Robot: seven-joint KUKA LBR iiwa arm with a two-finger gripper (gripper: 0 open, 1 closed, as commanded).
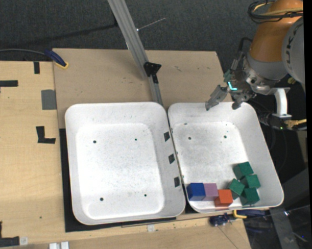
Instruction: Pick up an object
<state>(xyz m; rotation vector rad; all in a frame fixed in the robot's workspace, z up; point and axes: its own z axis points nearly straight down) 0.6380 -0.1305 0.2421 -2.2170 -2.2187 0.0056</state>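
Note:
Small blocks cluster at the near end of the right bin: a blue block, a lilac block, an orange block and three green blocks. My gripper hangs over the bin's far rim, well away from the blocks. Its two dark fingers are spread apart and open, with nothing between them.
The left bin lies beside the right one, with black clips along the shared edge. A slanted metal bar crosses the bench behind the bins. Black tape marks dot the wooden bench on the left.

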